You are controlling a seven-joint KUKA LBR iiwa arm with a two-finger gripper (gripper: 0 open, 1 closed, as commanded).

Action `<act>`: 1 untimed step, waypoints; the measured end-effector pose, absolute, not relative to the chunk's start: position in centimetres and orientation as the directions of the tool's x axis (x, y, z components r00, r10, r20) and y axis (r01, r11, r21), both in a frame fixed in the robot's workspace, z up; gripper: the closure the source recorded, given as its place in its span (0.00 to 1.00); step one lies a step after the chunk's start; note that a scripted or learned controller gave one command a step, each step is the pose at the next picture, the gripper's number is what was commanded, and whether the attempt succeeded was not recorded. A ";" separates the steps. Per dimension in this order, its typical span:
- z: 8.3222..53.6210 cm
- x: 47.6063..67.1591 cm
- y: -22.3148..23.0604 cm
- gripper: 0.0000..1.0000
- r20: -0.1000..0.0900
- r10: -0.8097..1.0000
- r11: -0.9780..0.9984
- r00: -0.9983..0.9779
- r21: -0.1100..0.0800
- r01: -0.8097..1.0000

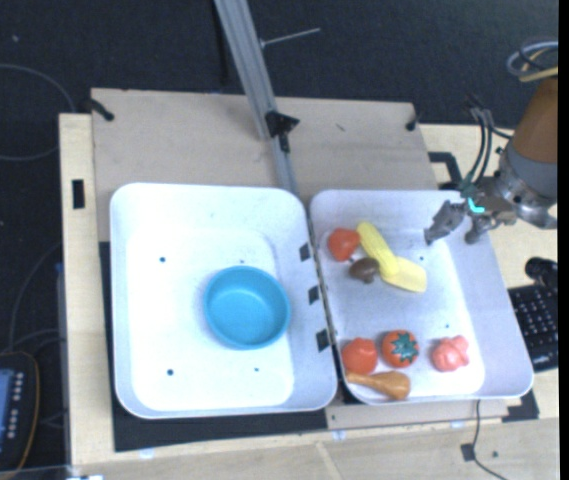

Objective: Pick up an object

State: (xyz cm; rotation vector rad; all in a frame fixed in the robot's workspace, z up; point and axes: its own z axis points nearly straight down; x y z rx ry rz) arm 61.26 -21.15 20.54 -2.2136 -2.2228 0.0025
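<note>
While the gripper [458, 224] hangs open and empty over the right bin [484, 313], no object is picked yet.

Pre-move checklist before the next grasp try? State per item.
1. Gripper holds nothing: ok, nothing between its fingers.
2. Fingers spread for a grasp: ok, apart.
3. Gripper over the right bin: ok, at its upper right corner.
4. Gripper above a target: not ok, the banana lies to its left in this view.
5. Banana free to lift: cannot tell, a brown piece touches it.
6. Left bin: ok, the blue bowl sits away from the arm.
</note>
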 end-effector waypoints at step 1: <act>21.0 61.4 -21.2 0.00 0.000 1.000 0.005 -0.005 0.003 1.000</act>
